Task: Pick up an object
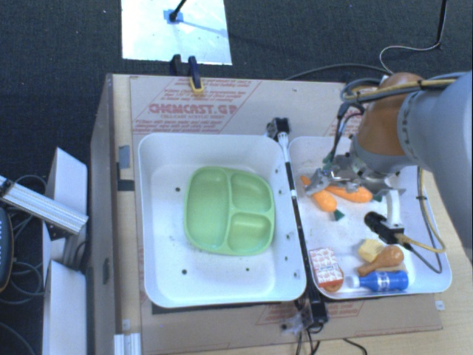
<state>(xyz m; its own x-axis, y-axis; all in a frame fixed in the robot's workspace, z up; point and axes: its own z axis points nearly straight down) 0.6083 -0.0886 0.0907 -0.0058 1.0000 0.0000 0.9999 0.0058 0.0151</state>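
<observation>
Carrot (350,194) lies under the lowered end effector (330,177).

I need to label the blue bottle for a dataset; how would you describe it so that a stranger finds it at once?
Start at the right-hand white bin, the one holding the toys, and go to its near edge. The blue bottle lies there on its side, just below the tan drumstick and right of the red-and-white packet. It is the one blue item in the bin.
</observation>
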